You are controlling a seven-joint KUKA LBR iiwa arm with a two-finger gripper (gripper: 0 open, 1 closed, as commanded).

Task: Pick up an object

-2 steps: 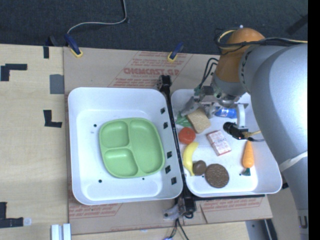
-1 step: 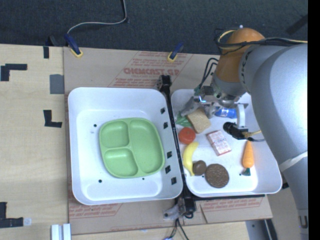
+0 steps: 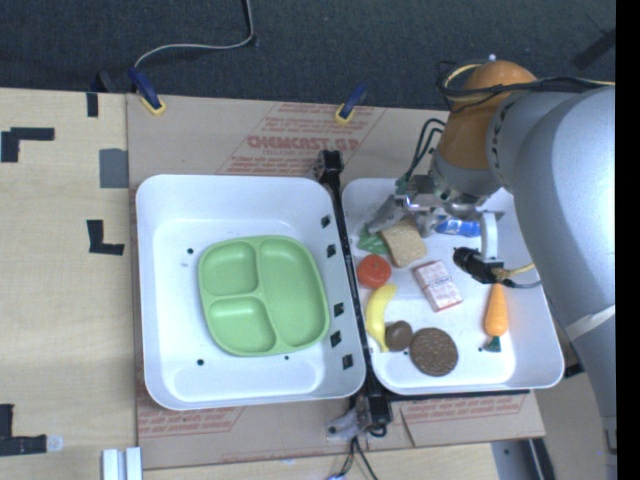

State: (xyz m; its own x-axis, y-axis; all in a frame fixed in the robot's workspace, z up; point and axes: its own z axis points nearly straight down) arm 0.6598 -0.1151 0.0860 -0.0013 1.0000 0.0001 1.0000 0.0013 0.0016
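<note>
**Cardboard lettering and a crowded right bin**

Red print on the cardboard (image 3: 300,143) beyond the bins reads something like "CHEMCAST", partly blurred. The gripper (image 3: 425,206) hangs low over the right bin's (image 3: 530,363) far side, just above a slice of bread (image 3: 405,245); how its tool is set, I cannot tell. Nearer lie a tomato (image 3: 375,270), banana (image 3: 376,313), small red-and-white packet (image 3: 437,285) with unreadable writing, carrot (image 3: 496,311) and brown cookie (image 3: 434,351). A green divided plate (image 3: 264,294) sits in the left bin (image 3: 165,208).

Left white bin (image 3: 160,268) holds a green three-compartment plate (image 3: 264,294) at centre; both bins rest on brown cardboard (image 3: 230,138), clamped at its upper edge by two blue-yellow clips (image 3: 148,93), black cable (image 3: 215,28) above.
</note>
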